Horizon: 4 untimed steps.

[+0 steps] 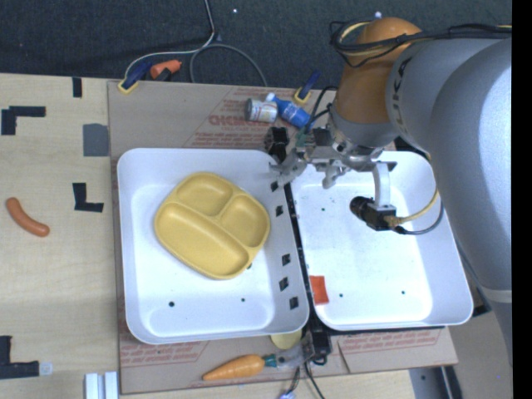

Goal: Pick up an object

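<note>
1. Looks like the start of the job: reaching in, with no pick made yet.
2. Hanging from the grey arm [465,140], the gripper [332,171] sits over the back edge of the right bin [374,264], close to the wall between the two bins.
3. Hard to tell if the gripper is spread wide or pressed together; too dark and crowded there. Holding nothing that can be seen.
4. Best thing to pick: the yellow plate [214,233], lying flat in the middle of the left bin [133,223], well apart from the gripper.
5. Next move, as a guess: go over the middle wall to the left, come down on the plate's rim, and pinch there. Wide and flat, so likely hard to grab from the top; a rim or one of the inner ridges looks like the only good spot.
6. Also a small orange tag [318,289] by the middle wall, low in the right bin. Too small to name.
7. Under both bins, a brown cardboard sheet [166,115] on a pale wood bench [50,306].
8. Outside the bins: a toy carrot [234,367] at the front, a toy sausage [27,217] far left, a blue and white bottle [278,110] at the back.
9. Beyond the bench, dark carpet [83,15] with a black cable [208,23] across it.
</note>
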Available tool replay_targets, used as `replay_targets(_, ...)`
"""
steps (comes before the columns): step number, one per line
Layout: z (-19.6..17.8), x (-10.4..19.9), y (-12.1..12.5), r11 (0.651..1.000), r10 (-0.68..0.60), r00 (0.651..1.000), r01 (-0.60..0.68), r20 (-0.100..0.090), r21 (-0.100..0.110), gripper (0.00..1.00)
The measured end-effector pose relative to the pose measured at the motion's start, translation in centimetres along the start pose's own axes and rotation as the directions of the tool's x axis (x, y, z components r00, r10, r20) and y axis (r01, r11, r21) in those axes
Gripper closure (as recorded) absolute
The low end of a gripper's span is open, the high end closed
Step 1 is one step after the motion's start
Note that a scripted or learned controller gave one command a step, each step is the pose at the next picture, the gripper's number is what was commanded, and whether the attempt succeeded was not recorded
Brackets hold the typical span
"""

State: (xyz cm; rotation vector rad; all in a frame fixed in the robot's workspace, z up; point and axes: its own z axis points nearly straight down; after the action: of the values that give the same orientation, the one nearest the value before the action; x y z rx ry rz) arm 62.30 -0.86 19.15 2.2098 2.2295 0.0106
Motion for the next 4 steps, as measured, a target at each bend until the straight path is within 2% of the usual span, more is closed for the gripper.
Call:
replay_targets(1,0.7,-8.9,3.5,1.000,0.013,1.000,-0.013,0.007,0.006,0.00)
replay_targets(2,10.6,-8.5,-0.3,1.000,0.009,1.000,-0.009,0.004,0.010,0.00)
replay_targets(3,10.6,-9.9,4.6,1.000,0.006,1.000,-0.006,0.003,0.004,0.00)
replay_targets(4,9.5,-9.9,4.5,1.000,0.005,1.000,-0.005,0.006,0.003,1.00)
